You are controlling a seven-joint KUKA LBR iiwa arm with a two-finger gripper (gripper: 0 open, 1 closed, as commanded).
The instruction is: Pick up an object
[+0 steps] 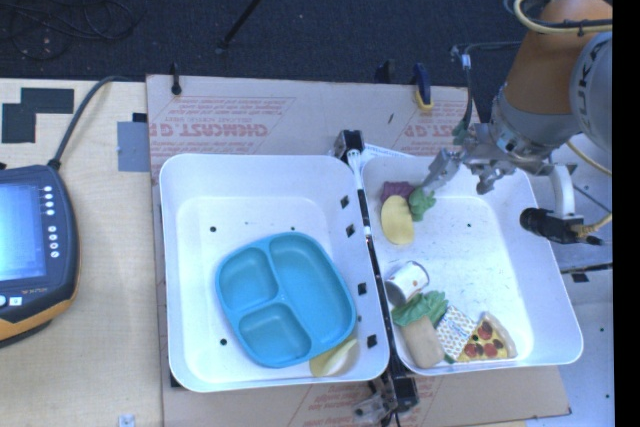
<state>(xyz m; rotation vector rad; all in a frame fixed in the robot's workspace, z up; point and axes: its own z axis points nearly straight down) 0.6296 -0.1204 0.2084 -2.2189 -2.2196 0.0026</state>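
Note:
My gripper [442, 175] reaches in from the right over the far left corner of the right bin [520, 245]. Its tip is right beside a small green toy [421, 203], and I cannot make out whether they touch. A yellow lemon-shaped piece [397, 220] lies just left of the green toy, and a dark purple piece [397, 188] sits behind it. Nearer the front lie a small white cup [406, 276] on its side, a leafy green and beige wrap [421, 325], a checkered piece [456, 328] and a pizza slice [487, 339].
The left bin [200, 215] holds a blue divided plate [285, 298] and a pale yellow piece [336, 358] at its front right corner. The bins share a raised divider [362, 245]. A teach pendant [30, 240] lies on the bench at far left.

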